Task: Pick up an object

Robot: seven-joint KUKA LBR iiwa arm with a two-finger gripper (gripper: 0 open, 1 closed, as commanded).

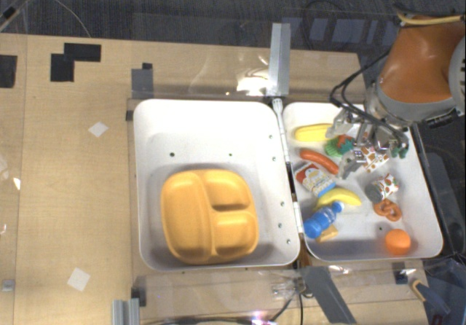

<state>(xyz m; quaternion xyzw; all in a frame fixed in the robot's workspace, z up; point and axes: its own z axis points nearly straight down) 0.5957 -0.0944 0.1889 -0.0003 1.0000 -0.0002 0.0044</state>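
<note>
The pincer [368, 143], its state impossible to tell, hung just beside the small green plastic toy [338, 146] on its left.

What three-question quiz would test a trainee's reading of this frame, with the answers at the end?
1. True or false: the yellow divided tray lies in the right bin.
2. Which item sits nearest the right bin's front right corner: A the orange ball, B the blue bottle, C the red sausage?
3. Over which bin does the gripper hang?

Key
1. False: it lies in the left bin.
2. A.
3. The right bin, above the back of its pile of toy food.
</note>
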